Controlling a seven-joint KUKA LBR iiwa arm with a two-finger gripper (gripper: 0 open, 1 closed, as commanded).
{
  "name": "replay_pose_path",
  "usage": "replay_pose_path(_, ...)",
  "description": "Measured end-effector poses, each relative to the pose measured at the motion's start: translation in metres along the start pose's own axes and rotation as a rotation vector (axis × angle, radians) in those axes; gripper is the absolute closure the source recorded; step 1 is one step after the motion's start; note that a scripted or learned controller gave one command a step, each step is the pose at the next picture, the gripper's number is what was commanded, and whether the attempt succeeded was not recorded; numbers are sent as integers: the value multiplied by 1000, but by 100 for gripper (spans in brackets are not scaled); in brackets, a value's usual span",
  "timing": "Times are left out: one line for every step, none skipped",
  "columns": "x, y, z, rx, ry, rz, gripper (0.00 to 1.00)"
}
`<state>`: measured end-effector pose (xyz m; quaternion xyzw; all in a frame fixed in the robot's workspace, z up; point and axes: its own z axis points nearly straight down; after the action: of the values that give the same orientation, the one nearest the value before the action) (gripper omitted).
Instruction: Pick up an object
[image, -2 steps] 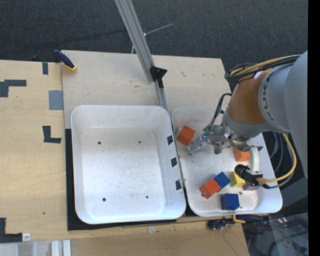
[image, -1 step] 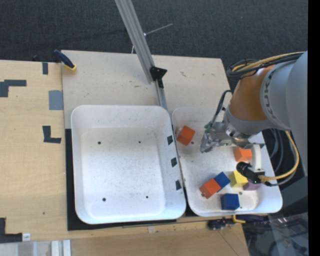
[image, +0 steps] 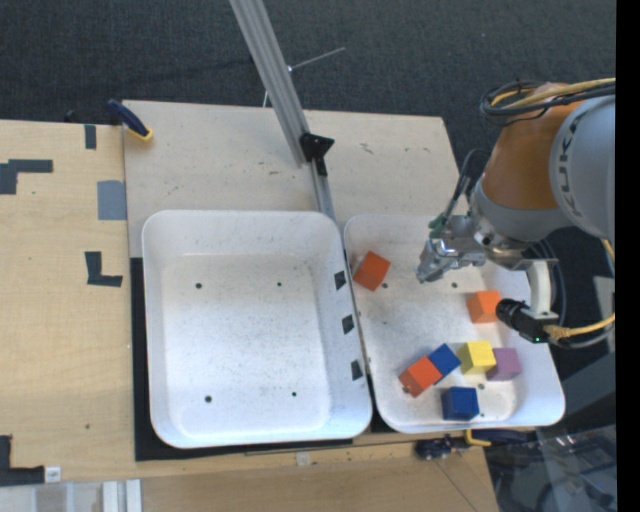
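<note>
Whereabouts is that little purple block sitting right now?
The purple block lies in the right bin, near its right rim, touching the yellow block and below the orange block.

Single fixed camera above bench (image: 230, 160), looking down at slant. Both white bins: left bin (image: 160, 300), right bin (image: 535, 395), mid-distance. My arm (image: 560, 150) enters from frame right.

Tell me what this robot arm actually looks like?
The arm is smooth, rounded grey metal with a broad orange band above the wrist. Black and yellow cables loop over it. The gripper is small, silvery metal.
</note>
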<state>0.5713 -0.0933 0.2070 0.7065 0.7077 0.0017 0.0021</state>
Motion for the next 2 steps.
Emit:
replay_pose_path(1,0,-9,5,1,0,100)
replay_pose_path(51,-16,-22,7,3,-5,100)
